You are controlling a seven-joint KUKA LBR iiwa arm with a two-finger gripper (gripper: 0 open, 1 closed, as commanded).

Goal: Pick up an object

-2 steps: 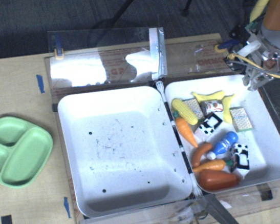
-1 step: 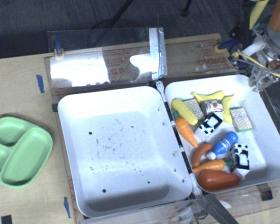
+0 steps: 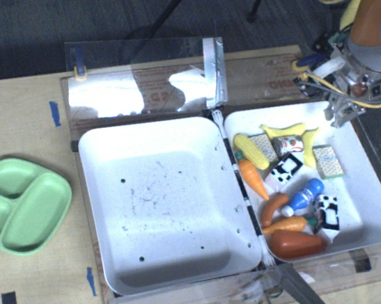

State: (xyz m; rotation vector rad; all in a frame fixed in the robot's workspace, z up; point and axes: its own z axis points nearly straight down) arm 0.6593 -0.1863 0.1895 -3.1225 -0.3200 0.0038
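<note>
The right bin (image 3: 375, 188) holds a pile of toy items: a corn cob (image 3: 250, 150), a yellow banana (image 3: 290, 130), a carrot (image 3: 252, 178), a blue bottle (image 3: 306, 195), a red-brown sausage (image 3: 295, 242), a small can (image 3: 289, 146) and a speckled pad (image 3: 327, 161). Black-and-white tagged pieces (image 3: 288, 168) lie among them. My gripper (image 3: 341, 111) hangs at the bin's far right corner, just above its rim and right of the banana. It is small and cluttered by cables, and nothing shows in it.
The left bin (image 3: 157, 187) lies beside the right one, split from it by a thin rim. A green divided plate (image 3: 18, 203) rests on the bench at far left. A clear panel (image 3: 146, 84) stands behind the left bin. Cables (image 3: 320, 77) loop around my wrist.
</note>
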